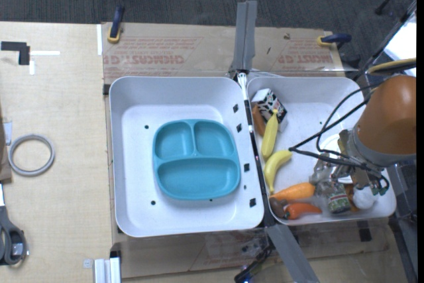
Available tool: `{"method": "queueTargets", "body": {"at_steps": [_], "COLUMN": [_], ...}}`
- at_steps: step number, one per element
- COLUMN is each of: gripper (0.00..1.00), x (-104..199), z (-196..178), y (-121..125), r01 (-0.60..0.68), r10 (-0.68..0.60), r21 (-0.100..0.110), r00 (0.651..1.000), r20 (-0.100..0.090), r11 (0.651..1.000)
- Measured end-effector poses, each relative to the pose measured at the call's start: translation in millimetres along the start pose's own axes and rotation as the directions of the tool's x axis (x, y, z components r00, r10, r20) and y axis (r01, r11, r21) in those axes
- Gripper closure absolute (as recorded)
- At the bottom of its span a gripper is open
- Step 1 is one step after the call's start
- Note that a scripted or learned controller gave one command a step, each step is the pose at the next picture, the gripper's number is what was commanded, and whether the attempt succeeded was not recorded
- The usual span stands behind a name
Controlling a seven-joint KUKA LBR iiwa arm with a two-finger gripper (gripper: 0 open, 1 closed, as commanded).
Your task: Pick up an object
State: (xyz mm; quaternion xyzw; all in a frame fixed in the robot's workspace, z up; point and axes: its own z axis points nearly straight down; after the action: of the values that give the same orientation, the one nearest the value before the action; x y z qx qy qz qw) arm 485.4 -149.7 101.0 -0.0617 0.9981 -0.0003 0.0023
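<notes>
On the bench, largest first:

1. Left shallow white plastic bin [126, 162]: bears a teal three-compartment plastic plate [197, 159] lying flat near its middle, single wide compartment on the near side.

2. Right shallow white plastic bin [311, 93]: all the loose goods crowd its left and near parts.

3. Grey arm with orange band [391, 117]: reaches in from the right and hangs over the near right corner of the right bin.

4. Two yellow bananas [271, 149]: along the left wall, one after the other, long axes running far to near, the nearer one curving right at its far tip.

5. Orange carrot-shaped toy [293, 192]: the likeliest task piece. It lies near the bin's near wall, long axis left to right with a slight rise to the right, thick end toward the gripper. A second, redder piece [301, 210] lies just beside it on the near side.

6. Two-finger gripper [329, 177]: low over small clutter at the carrot's right end; its spread cannot be told, and nothing is seen held.

Handling note: for a sound grasp, judge it best to close across the carrot's short width, centred on its middle, clear of the neighbour.
</notes>
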Motion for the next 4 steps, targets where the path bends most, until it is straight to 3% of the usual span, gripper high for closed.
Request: {"method": "queueTargets", "body": {"at_steps": [1,2,3,4], "gripper": [1.00,1.00,1.00,1.00], "x": [-10.2,-12.9,-25.7,-92.5], "z": [-28.5,9.9,9.0,9.4], "y": [30.9,-27.3,-61.3,-46.8], "r01": [-0.050,0.139,0.630,0.612], "r10": [0.049,-0.139,-0.630,-0.612], "r21": [0.035,-0.002,-0.002,-0.002], "r00": [0.999,0.990,0.777,0.791], "r20": [0.018,-0.002,0.003,0.002], "r11": [0.998,0.990,0.777,0.791]}}
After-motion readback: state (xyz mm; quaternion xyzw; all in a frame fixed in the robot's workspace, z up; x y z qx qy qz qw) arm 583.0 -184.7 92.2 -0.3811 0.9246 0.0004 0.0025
